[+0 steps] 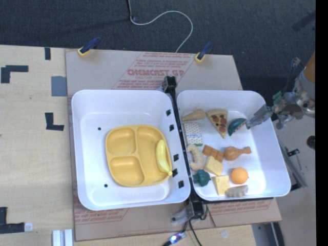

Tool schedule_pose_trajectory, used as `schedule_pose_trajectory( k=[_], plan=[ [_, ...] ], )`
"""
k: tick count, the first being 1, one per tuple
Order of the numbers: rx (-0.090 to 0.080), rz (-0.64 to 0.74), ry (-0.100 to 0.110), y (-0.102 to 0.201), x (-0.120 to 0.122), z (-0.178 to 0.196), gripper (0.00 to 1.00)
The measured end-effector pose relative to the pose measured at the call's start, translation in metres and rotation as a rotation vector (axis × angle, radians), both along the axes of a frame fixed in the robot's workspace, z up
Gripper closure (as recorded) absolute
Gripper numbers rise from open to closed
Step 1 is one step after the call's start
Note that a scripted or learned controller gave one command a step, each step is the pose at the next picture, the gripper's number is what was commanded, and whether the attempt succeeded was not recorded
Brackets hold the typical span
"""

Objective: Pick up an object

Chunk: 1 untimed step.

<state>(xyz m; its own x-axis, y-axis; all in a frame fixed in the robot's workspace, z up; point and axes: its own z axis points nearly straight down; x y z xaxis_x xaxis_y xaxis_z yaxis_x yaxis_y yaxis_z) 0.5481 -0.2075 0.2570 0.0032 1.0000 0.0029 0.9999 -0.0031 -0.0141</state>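
Pale wooden bench (31, 137) under a cardboard sheet (154, 70) bearing two white bins (84, 152) (271, 158) side by side.

1 fixed camera looks down from above at a slant, far enough to take in both shallow white plastic bins (82, 137) at frame centre, the brown cardboard sheet (148, 70) beneath them, and dark carpet (61, 9) along the upper edge of the frame.

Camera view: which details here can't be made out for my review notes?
- Gripper: fingers blurred, open or shut unclear.
- Teal piece at its tip: contact unclear.
- Arm: cut by right edge.
- Pale toy by the orange ball: too small to identify.
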Motion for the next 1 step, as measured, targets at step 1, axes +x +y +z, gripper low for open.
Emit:
schedule_pose_trajectory(
  k=[1],
  plan=[
    [-0.003, 0.004, -0.012, 0.0005, 0.0023, 0.0075, 0.0]
  ],
)
